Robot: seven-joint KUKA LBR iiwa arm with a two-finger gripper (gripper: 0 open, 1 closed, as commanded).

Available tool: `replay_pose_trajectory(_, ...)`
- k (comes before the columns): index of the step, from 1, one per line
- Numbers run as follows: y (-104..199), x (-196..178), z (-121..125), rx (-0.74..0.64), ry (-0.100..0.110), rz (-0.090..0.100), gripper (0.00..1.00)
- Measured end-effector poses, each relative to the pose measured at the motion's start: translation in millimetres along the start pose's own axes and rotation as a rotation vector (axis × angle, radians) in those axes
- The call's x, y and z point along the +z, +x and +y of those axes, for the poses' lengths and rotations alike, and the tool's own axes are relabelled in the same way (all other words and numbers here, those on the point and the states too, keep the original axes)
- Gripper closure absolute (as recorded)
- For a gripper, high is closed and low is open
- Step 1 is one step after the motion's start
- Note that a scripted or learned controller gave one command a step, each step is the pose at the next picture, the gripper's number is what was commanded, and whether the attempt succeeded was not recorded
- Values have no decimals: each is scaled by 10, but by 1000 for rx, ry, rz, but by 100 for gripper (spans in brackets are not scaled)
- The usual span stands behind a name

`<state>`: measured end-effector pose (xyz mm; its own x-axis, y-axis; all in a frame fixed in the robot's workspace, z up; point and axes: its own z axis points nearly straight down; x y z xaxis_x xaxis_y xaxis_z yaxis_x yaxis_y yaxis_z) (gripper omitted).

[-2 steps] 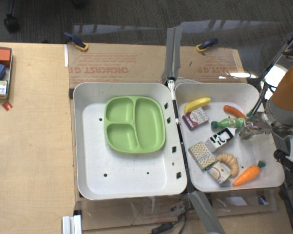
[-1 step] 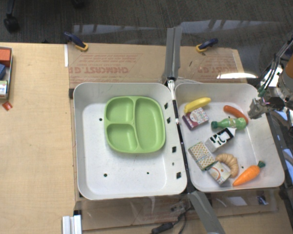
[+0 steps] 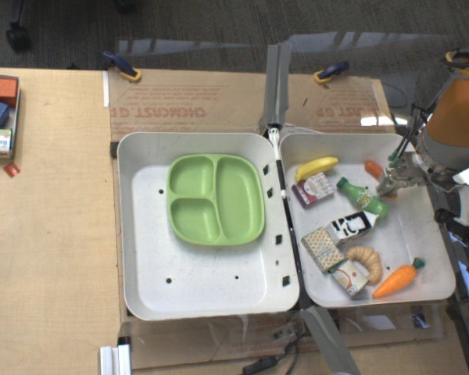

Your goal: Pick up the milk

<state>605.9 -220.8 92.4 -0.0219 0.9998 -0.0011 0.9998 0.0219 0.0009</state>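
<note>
Bins (image 3: 133,233): two; milk (image 3: 352,225), one; gripper (image 3: 391,180), one, jaw state beyond telling.

Blk/wht milk carton (image 3: 352,225), flat, rt bin

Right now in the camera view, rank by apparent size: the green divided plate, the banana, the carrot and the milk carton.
1. Green divided plate, by far the largest.
2. Carrot, banana and milk carton look too alike in size to rank reliably.

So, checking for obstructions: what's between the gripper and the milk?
In the camera view, the green bottle lies between the gripper and the milk.
</note>
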Motion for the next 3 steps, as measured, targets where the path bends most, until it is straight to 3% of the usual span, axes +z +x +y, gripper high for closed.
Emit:
replay_pose_trajectory(1, 127, -1100, 545, 24, -3, -2, 100)
replay_pose_trajectory(2, 102, -143, 554, 104, -7, -3, 100)
replay_pose_trajectory(3, 92, -1268, 538, 180, -1, -1, 100)
